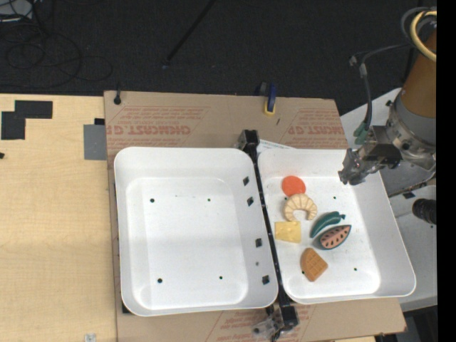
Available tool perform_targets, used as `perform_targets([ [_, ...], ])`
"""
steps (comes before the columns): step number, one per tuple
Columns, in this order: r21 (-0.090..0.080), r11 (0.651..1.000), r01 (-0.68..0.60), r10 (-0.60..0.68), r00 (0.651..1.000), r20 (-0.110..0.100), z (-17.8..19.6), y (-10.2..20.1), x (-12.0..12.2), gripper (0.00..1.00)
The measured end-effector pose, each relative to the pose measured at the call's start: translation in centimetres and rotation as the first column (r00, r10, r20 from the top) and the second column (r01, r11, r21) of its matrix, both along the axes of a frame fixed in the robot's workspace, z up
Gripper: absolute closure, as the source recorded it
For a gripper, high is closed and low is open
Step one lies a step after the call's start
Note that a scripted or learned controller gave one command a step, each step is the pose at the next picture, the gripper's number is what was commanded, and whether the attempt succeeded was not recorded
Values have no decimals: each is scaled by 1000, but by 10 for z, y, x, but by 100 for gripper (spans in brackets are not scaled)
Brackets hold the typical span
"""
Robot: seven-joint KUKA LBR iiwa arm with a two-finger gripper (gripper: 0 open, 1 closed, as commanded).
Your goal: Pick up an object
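While you look over the bins, read these lines from the right bin outward.

Pincer (354,168): hangs at the far right rim of the right bin (370,276), above bare white floor; you cannot tell from this slant how its tips stand, and nothing shows between them.

Objects: 6 small toy foods cluster in the left half of the right bin, well apart from the pincer.

Orange piece (293,185): rounded, farthest back, just above the croissant (301,206).

Yellow block (288,231): flat, squarish, beside the bin divider.

Green pod (326,222): touching the watermelon slice (333,236) below it.

Brown biscuit (313,263): nearest the front, with free floor around it.

Handling: you should expect all 6 to be light and stiff, likely hard plastic with a slick skin that may squirt out of a pinch.

Hold: the brown biscuit looks easiest, taken across its narrow sides; the pod and slice would likely come up together or knock each other.

Left bin (185,226): shallow and white.

Surface: both bins sit on a cardboard sheet (214,120) with red print, over pale wood (50,226).

Room: dark floor behind, with cables at the far left.
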State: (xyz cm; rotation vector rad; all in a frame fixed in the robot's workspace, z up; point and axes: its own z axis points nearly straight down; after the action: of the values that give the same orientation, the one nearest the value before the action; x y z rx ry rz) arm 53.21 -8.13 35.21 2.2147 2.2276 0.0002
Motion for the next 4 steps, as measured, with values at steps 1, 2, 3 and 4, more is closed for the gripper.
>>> perform_targets([
  [1,1,1000,1,-1,1000,-5,9,51,23,100],
  [2,0,1000,2,-2,1000,-1,64,93,53,100],
  [3,-1,1000,7,-7,1000,-25,-165,92,47,100],
  [4,1,1000,4,-4,1000,2,-38,107,23,100],
])
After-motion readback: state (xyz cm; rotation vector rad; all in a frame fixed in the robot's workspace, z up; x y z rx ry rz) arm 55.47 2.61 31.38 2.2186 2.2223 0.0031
